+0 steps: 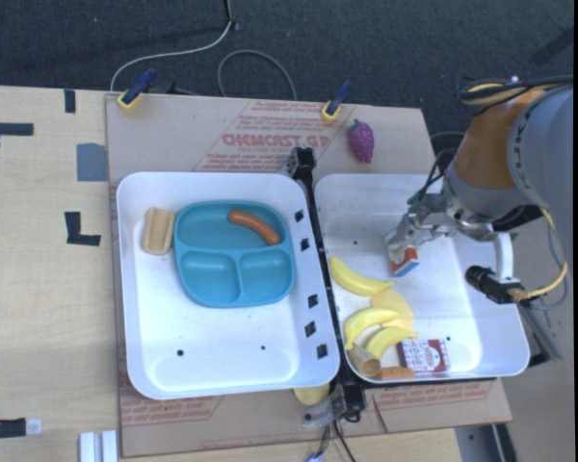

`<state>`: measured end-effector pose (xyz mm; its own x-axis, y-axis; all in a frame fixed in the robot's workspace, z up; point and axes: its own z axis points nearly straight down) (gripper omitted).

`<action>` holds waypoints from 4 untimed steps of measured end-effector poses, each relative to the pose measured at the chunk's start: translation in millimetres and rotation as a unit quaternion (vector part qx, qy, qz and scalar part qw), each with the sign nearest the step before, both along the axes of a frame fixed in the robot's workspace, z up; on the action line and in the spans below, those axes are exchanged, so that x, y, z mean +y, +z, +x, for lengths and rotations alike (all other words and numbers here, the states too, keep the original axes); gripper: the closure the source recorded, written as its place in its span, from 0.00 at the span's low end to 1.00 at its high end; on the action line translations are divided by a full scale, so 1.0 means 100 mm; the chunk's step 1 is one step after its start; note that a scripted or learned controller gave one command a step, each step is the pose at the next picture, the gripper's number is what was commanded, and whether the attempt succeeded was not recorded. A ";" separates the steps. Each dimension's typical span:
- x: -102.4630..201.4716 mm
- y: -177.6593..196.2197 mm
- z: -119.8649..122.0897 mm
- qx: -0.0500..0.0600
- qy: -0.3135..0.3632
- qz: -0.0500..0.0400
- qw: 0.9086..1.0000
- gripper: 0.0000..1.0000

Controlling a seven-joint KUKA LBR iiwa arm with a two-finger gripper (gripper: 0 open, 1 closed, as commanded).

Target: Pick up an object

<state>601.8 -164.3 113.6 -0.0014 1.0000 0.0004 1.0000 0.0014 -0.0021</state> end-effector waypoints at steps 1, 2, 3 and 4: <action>0.44 0.93 -0.08 -0.004 0.002 0.000 1.000 1.00; 1.08 0.79 -0.29 0.001 0.003 0.001 1.000 1.00; 1.53 0.70 -0.02 -0.001 0.002 0.000 1.000 1.00; 2.03 1.26 -0.48 -0.001 0.002 0.001 1.000 1.00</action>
